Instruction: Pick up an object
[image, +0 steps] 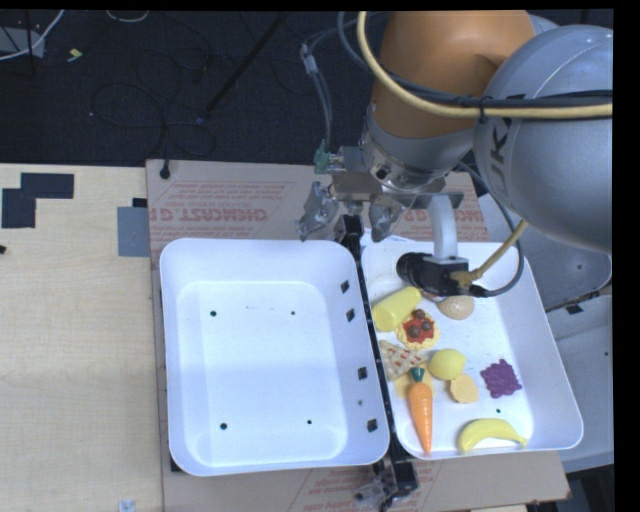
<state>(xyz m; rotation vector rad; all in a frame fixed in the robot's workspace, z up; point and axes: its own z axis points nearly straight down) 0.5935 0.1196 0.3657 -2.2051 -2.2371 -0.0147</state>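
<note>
— Where's the tool (347, 215)?
— Top centre, over the bins' shared rim, fingers spread, gripping nothing.
— And the toy food?
— Right bin (545, 330); yellow block (396, 307) lies nearest (lower right of it).

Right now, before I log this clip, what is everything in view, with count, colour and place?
bins: two, white, side by side on the bench; the toys all lie in the right one.
carrot: one, orange with green top, near front of right bin.
banana: one, yellow, front right of right bin.
grapes: one bunch, purple, right side.
lemon: one, yellow, centre.
yellow block: one, left side, beside the divider.
pizza slice: one, red and yellow, next to the block.
waffle: one, tan, left of lemon.
cardboard sheet: one, brown, under bins.
arm: one, grey and orange, entering from right.
gripper: one, above the bins' far edge; jaws' state unclear.
</note>
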